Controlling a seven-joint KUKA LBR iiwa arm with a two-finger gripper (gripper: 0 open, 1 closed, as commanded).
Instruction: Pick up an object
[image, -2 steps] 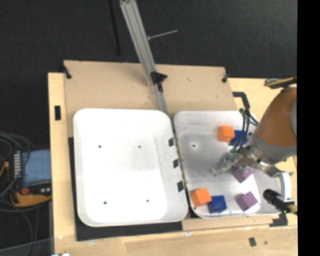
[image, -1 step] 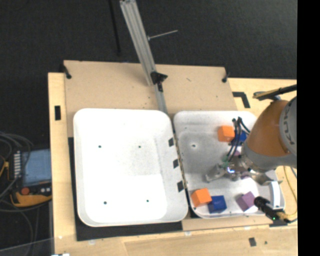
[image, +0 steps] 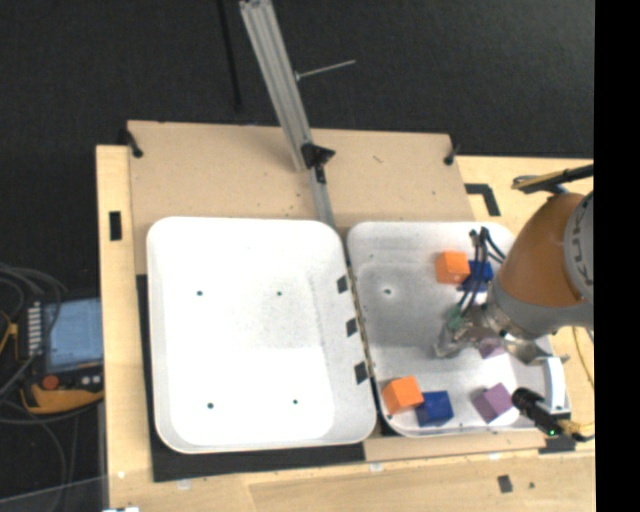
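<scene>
the gripper hangs low in the right bin, about the middle of the frame's right half, under the grey and orange arm that comes in from the right edge. whether the fingers are apart or together i cannot tell; they are a small dark blur against the bin floor, and nothing shows between them.

closest is a purple scrap just to the right of the gripper, mostly tucked under the wrist; it may be a small block, though too little of it shows to be sure. no object sits plainly below the tips.

the rest lie around in two directions. up and level to slightly right, near the bin's upper right, is an orange block with a blue piece beside it, by the arm's cables. down toward the bottom rim lie three more: a second orange block to the lower left, a blue block touching it on its right, and a purple block further right, apart from the blue one.

so the move turns on this: the clear targets are all off to the side of the fingers, the lower row down-frame and the upper pair up-frame, at about equal remove. the purple block at the bottom stands alone, which i judge the easier grasp; the orange and blue pair crowd each other.

the left bin fills the frame's centre left on the counter.
</scene>
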